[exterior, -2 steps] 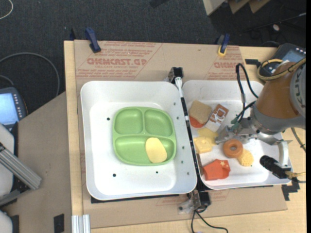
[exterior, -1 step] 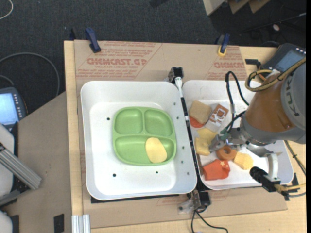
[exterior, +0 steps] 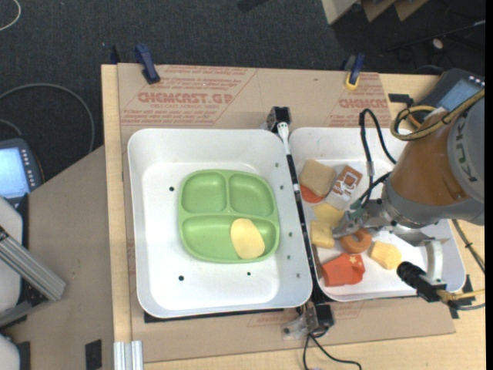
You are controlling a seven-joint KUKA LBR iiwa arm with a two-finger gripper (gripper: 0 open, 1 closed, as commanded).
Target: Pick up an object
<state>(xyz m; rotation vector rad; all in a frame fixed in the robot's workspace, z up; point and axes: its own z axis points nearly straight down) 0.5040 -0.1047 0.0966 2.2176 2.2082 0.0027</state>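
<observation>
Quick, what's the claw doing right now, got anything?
Claw: down among the food in the right bin, over a round orange piece; grip cannot be told.

Dark carpet floor (exterior: 154, 14), stray cables, around a cardboard-topped bench (exterior: 200, 91).

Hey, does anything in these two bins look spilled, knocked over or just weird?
Nothing stands out. The yellow piece sits neatly in the green plate, and the food items are jumbled but inside the right bin.
</observation>
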